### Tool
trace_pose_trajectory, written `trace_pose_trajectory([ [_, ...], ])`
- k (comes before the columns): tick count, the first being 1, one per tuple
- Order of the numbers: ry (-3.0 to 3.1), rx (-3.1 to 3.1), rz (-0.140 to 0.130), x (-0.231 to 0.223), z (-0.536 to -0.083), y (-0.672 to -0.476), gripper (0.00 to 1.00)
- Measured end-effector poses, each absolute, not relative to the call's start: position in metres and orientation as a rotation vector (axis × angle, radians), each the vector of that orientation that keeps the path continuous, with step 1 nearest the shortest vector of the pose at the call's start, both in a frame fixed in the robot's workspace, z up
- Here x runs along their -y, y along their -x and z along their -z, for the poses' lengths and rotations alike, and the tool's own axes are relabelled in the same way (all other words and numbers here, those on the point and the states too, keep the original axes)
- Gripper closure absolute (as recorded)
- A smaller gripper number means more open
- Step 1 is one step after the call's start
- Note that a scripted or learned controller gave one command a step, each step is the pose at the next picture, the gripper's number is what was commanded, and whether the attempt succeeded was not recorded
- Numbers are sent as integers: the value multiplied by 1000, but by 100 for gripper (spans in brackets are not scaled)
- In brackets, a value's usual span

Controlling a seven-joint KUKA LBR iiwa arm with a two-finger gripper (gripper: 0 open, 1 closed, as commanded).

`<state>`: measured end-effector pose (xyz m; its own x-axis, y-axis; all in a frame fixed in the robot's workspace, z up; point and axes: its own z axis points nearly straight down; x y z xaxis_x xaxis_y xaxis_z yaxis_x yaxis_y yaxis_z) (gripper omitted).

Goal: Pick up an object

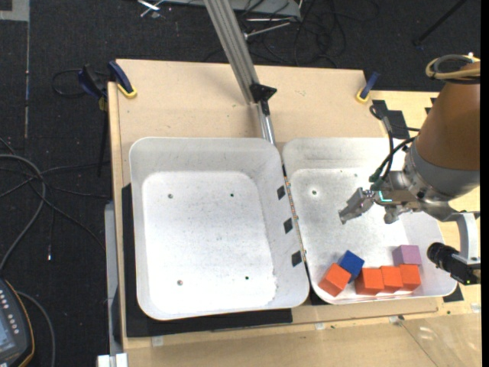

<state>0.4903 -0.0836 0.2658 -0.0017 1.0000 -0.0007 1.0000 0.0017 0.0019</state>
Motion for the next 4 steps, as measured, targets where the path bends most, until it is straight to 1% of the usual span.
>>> trace_pose_trajectory([
  [1, -2227, -2225, 8, 83, -191, -497, 0],
  [2, -2211, -2233, -5, 10, -215, -490, 0],
  [3, -2224, -2211, 2, 87, -194, -545, 0],
  [4, -2227, -2215, 1, 155, -93, -529, 0],
])
